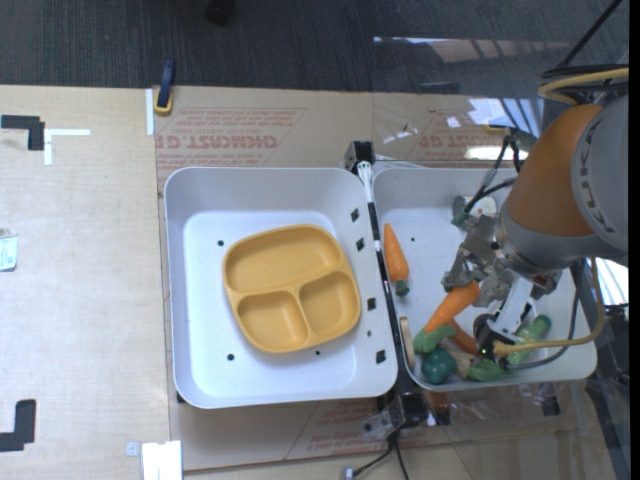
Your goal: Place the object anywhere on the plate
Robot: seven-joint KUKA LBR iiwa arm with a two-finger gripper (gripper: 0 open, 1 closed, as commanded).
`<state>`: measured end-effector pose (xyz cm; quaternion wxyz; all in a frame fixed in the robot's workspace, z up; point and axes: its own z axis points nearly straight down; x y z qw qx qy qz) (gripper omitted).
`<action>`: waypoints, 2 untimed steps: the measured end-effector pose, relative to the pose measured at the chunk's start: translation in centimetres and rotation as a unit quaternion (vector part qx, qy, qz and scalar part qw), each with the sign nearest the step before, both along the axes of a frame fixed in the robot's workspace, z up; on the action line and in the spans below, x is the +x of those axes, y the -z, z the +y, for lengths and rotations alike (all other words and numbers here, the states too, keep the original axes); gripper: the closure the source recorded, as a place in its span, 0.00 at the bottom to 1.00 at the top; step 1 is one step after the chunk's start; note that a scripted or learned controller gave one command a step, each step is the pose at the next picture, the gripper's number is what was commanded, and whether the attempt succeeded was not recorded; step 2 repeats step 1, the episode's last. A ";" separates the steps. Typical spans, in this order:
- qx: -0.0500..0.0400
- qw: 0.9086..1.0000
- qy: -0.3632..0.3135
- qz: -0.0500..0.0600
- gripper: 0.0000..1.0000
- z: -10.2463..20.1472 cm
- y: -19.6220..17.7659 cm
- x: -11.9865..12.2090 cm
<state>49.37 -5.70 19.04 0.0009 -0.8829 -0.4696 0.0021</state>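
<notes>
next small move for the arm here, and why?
Probably lift straight up out of the right bin. The gripper sits low among the toy vegetables, right by a carrot, though I can't tell if it has it. The yellow plate lies in the left bin, so raise first, then check the grasp before crossing over.

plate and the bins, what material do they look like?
Plate: likely moulded plastic, matte yellow; one even colour, rounded dividers, soft sheen. Left bin and right bin: probably thin white plastic, smooth, slightly glossy; rounded corners, faint glare. Cannot confirm from the look alone.
</notes>
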 end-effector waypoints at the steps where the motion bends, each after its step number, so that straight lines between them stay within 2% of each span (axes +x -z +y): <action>1: 0.000 1.000 0.000 0.000 0.00 0.0 0.0 0.0; 2: 0.000 1.000 0.000 0.000 0.00 0.0 0.0 0.0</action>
